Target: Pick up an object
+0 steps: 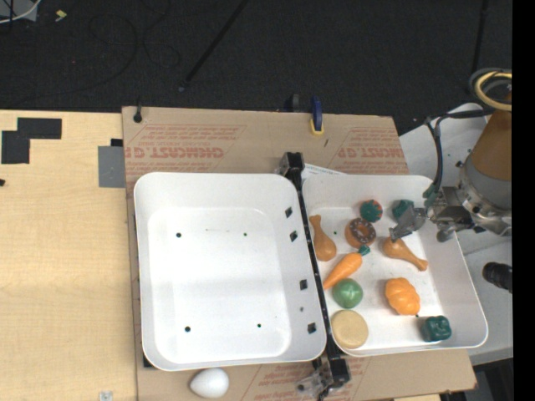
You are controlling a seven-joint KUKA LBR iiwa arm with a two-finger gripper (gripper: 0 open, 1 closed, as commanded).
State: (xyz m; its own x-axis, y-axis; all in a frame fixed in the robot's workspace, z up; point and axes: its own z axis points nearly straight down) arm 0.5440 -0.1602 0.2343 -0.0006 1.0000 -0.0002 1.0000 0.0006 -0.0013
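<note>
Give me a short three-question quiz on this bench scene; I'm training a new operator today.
1. True or false: the carrot lies in the left bin.
2. Which thing lies nearest the gripper: (a) the orange pumpkin, (b) the tan disc, (c) the small teal piece?
3. What white thing lies outside the bins, near the front edge of the cardboard?

Key
1. False: it lies in the right bin.
2. (c).
3. The white egg.
</note>
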